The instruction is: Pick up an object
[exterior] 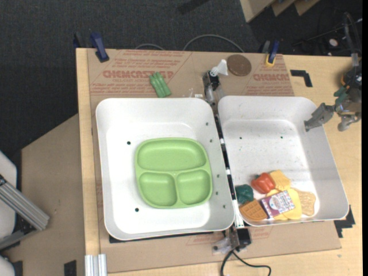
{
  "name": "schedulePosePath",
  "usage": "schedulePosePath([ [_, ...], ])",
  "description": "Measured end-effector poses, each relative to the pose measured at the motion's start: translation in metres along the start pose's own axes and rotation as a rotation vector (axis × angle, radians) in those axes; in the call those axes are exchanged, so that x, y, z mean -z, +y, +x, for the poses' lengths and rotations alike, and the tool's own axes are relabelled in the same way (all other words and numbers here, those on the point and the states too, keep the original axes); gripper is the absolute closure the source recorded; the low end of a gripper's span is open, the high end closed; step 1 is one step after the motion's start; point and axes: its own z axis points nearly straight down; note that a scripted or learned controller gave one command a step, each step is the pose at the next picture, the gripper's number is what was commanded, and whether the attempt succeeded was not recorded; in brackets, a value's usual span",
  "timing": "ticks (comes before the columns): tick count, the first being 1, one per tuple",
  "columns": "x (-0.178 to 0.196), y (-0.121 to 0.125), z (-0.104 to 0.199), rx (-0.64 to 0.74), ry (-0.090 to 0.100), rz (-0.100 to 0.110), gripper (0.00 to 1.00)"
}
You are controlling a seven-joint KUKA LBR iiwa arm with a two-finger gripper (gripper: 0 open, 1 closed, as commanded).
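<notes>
Red "CHEMCAST" lettering, partly covered, twice on the brown cardboard sheet behind both bins.

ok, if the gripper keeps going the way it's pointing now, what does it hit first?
Probably the bare floor of the right bin: the gripper at its right rim points left, inward. Depth is unclear; the toy food pile sits nearer the camera.

This looks like a robot lab: a cardboard-covered bench held by blue clamps, two white bins, cables, dark carpet floor.
</notes>
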Motion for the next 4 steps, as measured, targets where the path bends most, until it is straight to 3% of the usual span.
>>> schedulePosePath([
  [1,-0.017,-0.011,-0.032,-0.001,0.002,0.007,0.00],
  [2,-0.003,-0.014,0.008,0.006,0.005,0.005,0.00],
  [3,0.014,-0.070,-0.034,-0.004,0.002,0.006,0.00],
  [4,0.111,-0.044,-0.027,0.006,-0.003,-0.008,0.00],
])
